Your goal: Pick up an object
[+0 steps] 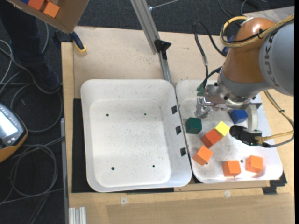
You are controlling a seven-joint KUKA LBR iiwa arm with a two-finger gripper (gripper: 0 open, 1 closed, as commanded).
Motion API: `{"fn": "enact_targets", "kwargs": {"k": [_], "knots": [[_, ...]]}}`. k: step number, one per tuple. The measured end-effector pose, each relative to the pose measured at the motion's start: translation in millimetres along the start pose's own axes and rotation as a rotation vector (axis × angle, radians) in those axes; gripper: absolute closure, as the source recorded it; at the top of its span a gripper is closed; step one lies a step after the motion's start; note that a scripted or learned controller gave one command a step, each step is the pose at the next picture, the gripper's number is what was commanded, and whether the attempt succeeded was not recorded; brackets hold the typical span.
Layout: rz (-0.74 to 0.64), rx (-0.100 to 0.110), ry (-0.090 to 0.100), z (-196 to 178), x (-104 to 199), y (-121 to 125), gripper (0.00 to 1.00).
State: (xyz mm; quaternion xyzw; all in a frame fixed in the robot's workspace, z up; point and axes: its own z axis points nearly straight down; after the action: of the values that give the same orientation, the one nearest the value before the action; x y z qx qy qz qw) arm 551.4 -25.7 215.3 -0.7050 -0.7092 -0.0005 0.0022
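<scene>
Gripper (204, 107): low in right bin (273, 164), far-left part; finger state cannot tell.
Green cube (193, 125): just near-side of gripper.

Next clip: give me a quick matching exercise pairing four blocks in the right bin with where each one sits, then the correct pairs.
Things:
1. green block
2. yellow block
3. blue block
4. rightmost orange block

Places:
A. touching an orange block, mid-bin
B. near the bin's front right corner
C. closest to the divide between the two bins
D. partly hidden under the arm, beside the end effector

Pairs: 1-C, 2-A, 3-D, 4-B
</scene>
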Motion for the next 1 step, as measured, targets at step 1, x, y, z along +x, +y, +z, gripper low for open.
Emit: {"fn": "enact_targets", "kwargs": {"k": [1], "knots": [[-0.001, -0.003, 0.0, -17.2, 50.1, -13.2, 1.0]]}}
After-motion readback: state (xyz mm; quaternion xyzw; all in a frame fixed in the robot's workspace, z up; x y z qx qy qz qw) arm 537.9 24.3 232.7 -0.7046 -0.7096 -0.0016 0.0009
